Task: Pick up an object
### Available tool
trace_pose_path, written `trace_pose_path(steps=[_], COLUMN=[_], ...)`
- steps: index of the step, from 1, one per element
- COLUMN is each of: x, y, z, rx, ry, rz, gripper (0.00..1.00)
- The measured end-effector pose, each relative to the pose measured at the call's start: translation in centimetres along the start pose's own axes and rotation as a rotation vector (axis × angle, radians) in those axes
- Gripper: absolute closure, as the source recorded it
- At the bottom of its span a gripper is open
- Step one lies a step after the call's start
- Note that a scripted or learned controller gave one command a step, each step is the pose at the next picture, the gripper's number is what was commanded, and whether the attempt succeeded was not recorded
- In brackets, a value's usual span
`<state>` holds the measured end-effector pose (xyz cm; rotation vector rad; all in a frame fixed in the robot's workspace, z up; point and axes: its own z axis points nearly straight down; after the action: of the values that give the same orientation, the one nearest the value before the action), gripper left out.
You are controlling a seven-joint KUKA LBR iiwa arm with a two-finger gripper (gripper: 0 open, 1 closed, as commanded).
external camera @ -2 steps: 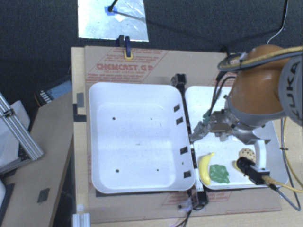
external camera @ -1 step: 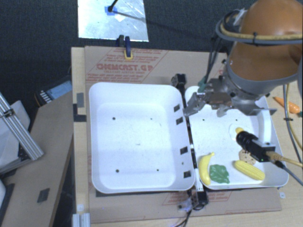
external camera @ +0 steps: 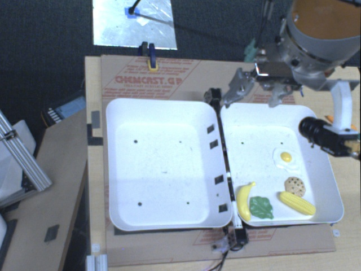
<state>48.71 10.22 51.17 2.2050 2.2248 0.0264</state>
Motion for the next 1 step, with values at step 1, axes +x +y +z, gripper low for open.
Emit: trace_pose_path(steps=[1], x=[-0.20], y=[-0.07], z=[0.82], rx=[0.016], ry=[-0.005], rz=[0.004], gripper=[0.00])
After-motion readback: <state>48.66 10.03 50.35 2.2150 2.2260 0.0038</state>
